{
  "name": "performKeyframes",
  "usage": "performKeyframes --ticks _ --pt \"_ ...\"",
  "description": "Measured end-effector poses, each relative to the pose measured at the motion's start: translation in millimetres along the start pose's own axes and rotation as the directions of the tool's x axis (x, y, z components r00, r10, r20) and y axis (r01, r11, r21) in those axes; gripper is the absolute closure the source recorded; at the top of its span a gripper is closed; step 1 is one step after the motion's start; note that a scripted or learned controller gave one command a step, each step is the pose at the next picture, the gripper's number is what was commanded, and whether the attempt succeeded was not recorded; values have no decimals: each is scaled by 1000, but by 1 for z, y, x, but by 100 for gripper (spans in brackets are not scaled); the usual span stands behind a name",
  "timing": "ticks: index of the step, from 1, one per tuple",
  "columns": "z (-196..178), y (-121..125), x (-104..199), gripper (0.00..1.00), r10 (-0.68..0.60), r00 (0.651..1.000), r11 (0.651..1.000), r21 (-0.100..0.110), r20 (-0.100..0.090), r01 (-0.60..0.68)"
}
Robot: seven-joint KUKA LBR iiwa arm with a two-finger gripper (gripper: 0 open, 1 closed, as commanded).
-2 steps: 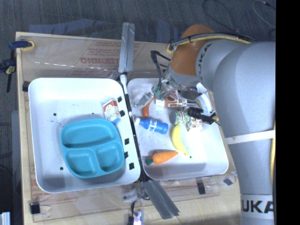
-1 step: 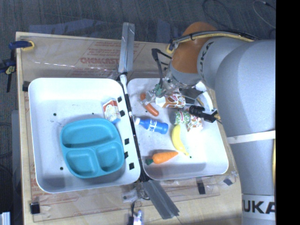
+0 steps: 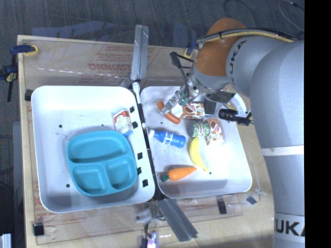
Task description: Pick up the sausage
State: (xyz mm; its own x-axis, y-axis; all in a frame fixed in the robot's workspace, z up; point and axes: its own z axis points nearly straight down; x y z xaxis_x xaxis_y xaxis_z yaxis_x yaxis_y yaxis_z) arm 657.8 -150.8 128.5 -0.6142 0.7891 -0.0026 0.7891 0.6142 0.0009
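The sausage (image 3: 169, 113) is a short red-orange link lying at a slant in the far left part of the right bin (image 3: 235, 177). My gripper (image 3: 179, 98) hangs low over the back of that bin, right beside the sausage's upper right side. From this angle I cannot make out whether it touches the sausage. The grey arm with its orange band (image 3: 217, 50) comes in from the right and hides the bin's far right corner.
Also in the right bin are a blue bottle (image 3: 168, 138), a banana (image 3: 196, 152), a carrot (image 3: 178, 173) and two printed snack packets (image 3: 194, 110) (image 3: 208, 130). The left bin (image 3: 46, 138) holds a blue divided tray (image 3: 101, 161) and a small carton (image 3: 122, 121).
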Motion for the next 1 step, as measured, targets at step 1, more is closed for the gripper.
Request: performKeyframes --ticks 1 --pt "-65 22 84 100 -17 1000 1000 2 -3 17"
